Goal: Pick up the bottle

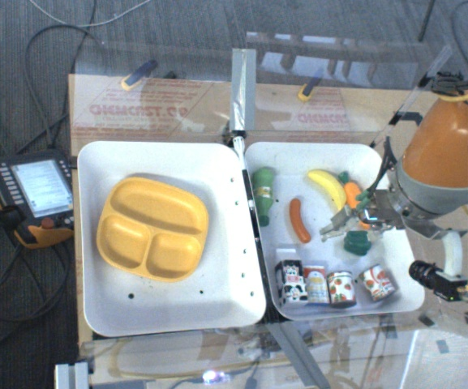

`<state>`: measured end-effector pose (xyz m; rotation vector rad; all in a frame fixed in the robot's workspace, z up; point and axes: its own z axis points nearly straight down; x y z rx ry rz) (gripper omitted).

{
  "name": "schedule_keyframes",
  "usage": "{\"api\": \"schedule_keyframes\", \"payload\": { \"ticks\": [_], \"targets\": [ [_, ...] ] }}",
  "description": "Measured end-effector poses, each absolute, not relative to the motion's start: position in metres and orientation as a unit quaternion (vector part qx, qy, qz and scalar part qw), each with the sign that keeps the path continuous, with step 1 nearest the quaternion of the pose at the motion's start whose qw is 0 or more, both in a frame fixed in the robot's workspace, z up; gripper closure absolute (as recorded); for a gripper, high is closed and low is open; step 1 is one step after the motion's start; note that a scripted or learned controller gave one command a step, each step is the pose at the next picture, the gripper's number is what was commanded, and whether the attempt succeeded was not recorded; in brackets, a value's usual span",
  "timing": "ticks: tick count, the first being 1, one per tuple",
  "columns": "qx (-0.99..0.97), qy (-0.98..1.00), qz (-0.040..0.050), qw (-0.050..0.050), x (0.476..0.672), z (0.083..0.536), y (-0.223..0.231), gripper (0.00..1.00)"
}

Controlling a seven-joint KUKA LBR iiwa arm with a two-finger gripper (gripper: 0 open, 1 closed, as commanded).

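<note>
The bottle [262,188] is green with a dark neck and lies along the left wall of the right bin [404,298], neck toward the front. My gripper [349,220] hangs low over the right half of that bin, between a banana [325,186] and a green pepper [357,242]. It is well to the right of the bottle, with a red sausage [299,220] lying between them. Nothing shows held in the gripper.
An orange carrot [353,193] lies just behind the gripper. A small carton [289,281] and three cans [341,288] line the right bin's front wall. The left bin [104,302] holds a yellow divided plate [154,227]. A teach pendant [31,189] sits off the bench at left.
</note>
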<state>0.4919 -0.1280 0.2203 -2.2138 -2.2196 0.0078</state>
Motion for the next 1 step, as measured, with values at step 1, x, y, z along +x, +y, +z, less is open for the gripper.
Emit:
{"api": "schedule_keyframes", "payload": {
  "ticks": [1],
  "targets": [
    [-0.815, -0.580, 0.0034, 0.004, 0.5016, 0.1650, -0.1394, 0.00]
  ]
}}
